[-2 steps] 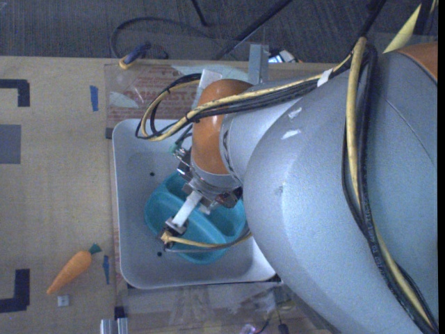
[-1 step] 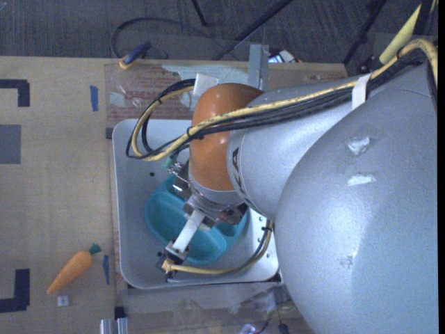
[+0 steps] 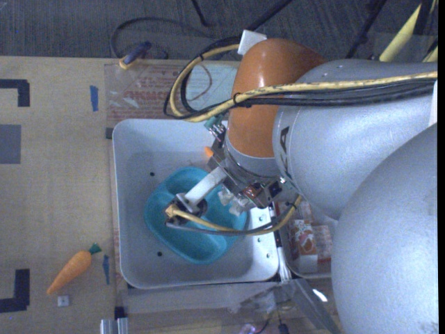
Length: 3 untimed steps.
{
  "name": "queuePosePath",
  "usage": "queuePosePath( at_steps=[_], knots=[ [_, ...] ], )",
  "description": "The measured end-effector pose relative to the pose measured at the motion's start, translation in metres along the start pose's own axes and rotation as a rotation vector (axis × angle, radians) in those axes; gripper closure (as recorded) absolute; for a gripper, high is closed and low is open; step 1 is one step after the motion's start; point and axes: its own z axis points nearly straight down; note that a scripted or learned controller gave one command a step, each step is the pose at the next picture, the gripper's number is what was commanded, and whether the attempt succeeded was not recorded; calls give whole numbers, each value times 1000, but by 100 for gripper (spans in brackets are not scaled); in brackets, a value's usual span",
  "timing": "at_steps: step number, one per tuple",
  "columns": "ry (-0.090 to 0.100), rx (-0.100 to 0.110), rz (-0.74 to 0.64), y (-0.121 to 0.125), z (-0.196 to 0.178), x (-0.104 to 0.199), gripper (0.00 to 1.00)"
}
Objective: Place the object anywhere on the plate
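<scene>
A teal plate (image 3: 182, 236) lies in the left white bin (image 3: 135, 186), toward its front right. My gripper (image 3: 233, 200) hangs low over the plate's right part, under the orange wrist band. I cannot make out anything between its tips. A small orange bit (image 3: 208, 152) peeks out at the wrist's left edge, above the plate's far side; what it is stays unclear. The arm hides the right side of the plate and the bin beyond it.
An orange toy carrot (image 3: 69, 271) lies on the bench outside the bin, at the front left. In the right bin (image 3: 306, 266), mostly covered by the arm, a red and white packet (image 3: 306, 239) shows. Blue tape marks (image 3: 94, 97) sit on the bench.
</scene>
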Motion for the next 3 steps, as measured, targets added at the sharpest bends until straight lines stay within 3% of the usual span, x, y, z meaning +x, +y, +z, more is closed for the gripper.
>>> queuePosePath(
  at_steps=[1,2,3],
  knots=[
    [0,0,1,0,0,0,0],
    [-1,1,1,0,-9,0,100],
    [0,1,2,0,-9,0,0]
  ],
)
